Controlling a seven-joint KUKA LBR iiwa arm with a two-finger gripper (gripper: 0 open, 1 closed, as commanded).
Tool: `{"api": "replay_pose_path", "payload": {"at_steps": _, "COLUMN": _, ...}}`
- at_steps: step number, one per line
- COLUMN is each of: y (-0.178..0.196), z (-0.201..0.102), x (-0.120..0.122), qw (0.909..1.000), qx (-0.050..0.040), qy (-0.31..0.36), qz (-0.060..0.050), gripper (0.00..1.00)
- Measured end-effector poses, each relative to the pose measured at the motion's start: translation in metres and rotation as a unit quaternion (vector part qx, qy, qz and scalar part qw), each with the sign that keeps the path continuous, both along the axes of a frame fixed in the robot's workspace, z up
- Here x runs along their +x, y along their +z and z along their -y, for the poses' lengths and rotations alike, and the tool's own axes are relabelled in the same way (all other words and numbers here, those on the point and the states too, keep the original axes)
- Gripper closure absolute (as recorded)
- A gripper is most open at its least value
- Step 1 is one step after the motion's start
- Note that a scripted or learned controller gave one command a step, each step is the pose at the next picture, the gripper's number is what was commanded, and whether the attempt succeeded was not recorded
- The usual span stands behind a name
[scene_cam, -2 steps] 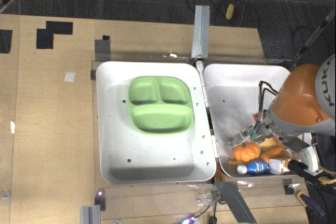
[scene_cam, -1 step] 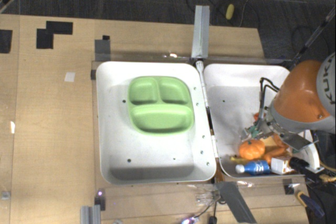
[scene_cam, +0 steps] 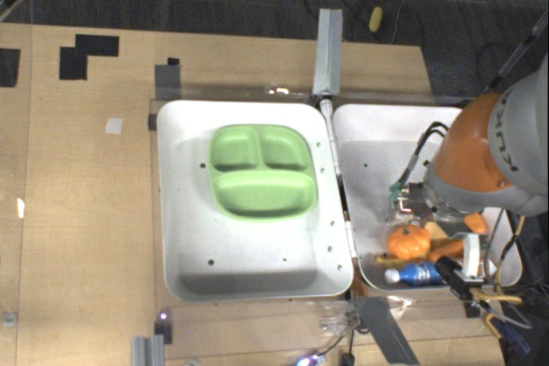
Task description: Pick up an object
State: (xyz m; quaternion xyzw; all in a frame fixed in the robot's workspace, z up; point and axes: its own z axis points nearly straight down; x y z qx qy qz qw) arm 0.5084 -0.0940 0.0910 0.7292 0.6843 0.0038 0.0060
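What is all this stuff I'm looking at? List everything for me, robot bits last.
White bins: two, side by side on the bench; left bin, right bin.
Divided plate: one, green, three compartments, lying in the left bin.
Small pumpkin: one, orange, near the right bin's front edge.
Bottle: one, blue with a white cap, lying on its side in front of the pumpkin.
Metal post: one, grey, behind the seam between the bins.
Bench: one, light wood.
Robot arm: one, grey with an orange band, reaching over the right bin above the pumpkin.
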Motion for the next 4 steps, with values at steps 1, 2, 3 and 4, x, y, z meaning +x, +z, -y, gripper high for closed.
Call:
{"api": "replay_pose_path", "payload": {"at_steps": 1, "y": 0.0, "z": 0.017, "x": 0.057, "qw": 1.0, "qx": 0.0002, "qy": -0.008, "qz": 0.002, "gripper": 1.0}}
{"api": "replay_pose_path", "payload": {"at_steps": 2, "y": 0.09, "z": 0.004, "x": 0.072, "qw": 0.9975, "qx": 0.002, "qy": -0.07, "qz": -0.004, "gripper": 1.0}}
{"api": "replay_pose_path", "payload": {"at_steps": 3, "y": 0.09, "z": 0.004, "x": 0.071, "qw": 0.9976, "qx": 0.002, "qy": -0.07, "qz": -0.004, "gripper": 0.0}}
{"api": "replay_pose_path", "payload": {"at_steps": 4, "y": 0.022, "z": 0.025, "x": 0.004, "qw": 1.0, "qx": 0.0017, "qy": 0.005, "qz": -0.005, "gripper": 0.0}}
